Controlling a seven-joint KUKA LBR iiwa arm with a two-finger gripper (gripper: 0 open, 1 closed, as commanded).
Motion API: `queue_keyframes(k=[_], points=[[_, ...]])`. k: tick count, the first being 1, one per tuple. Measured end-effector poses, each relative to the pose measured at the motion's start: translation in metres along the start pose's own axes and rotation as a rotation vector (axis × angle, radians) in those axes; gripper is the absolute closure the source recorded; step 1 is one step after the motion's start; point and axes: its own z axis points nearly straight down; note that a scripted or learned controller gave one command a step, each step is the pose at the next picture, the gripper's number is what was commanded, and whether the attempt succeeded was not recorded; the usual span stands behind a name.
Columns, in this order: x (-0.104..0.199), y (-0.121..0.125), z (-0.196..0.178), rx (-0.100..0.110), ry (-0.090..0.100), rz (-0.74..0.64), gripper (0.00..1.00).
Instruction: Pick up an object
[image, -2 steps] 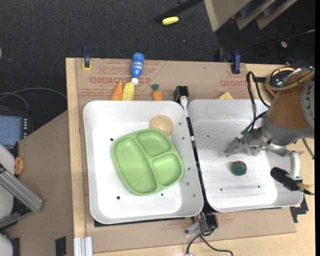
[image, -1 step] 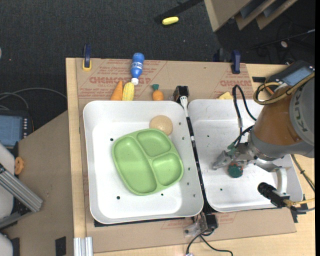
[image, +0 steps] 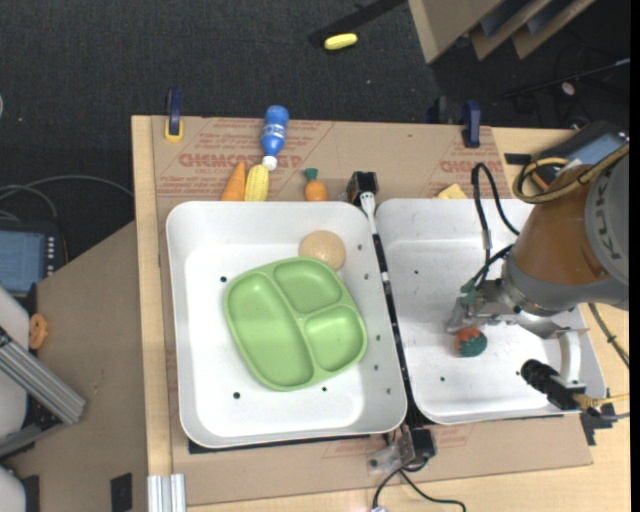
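The hand (image: 468, 322) is parked low in the right bin (image: 440, 390), right over a small orange-and-green toy (image: 471, 343), probably lined up there so the toy can be grabbed from above. Whether anything's actually been gripped can't be told, since the hand's business end is hidden under the wrist. The green divided plate (image: 295, 322) and a tan round thing (image: 322, 248) are left in the left bin (image: 200, 300), well apart.
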Motion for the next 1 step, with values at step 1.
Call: queue_keyframes(k=[1], points=[[0.0683,0.0654,-0.0955,-0.011,0.0,-0.009,1.0]])
